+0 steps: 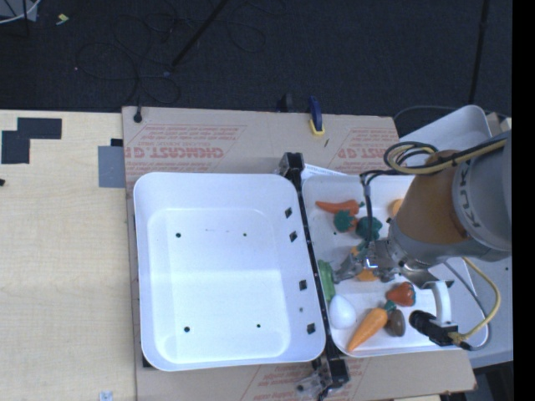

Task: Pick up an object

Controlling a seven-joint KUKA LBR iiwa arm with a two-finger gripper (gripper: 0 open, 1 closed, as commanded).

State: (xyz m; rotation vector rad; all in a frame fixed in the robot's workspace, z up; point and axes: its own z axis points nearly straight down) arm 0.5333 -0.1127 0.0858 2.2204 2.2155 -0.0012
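Observation:
My gripper (358,266) is low inside the right bin (316,192), near its left wall. A small orange piece (366,276) lies just below it. Around it are a green leafy piece (325,279) to the left, a white egg (342,312), an orange carrot (367,329), a brown lump (394,323) and a red tomato (401,292). Further back lie a second carrot (337,207) and two dark green items (343,220) (370,227). The wrist and orange band hide part of the bin's right side.
The left bin (146,224) stands beside the right one, with a black divider (303,241) between them. Both rest on a cardboard sheet (209,144). A blue and yellow clamp (316,117) sits at the cardboard's back edge.

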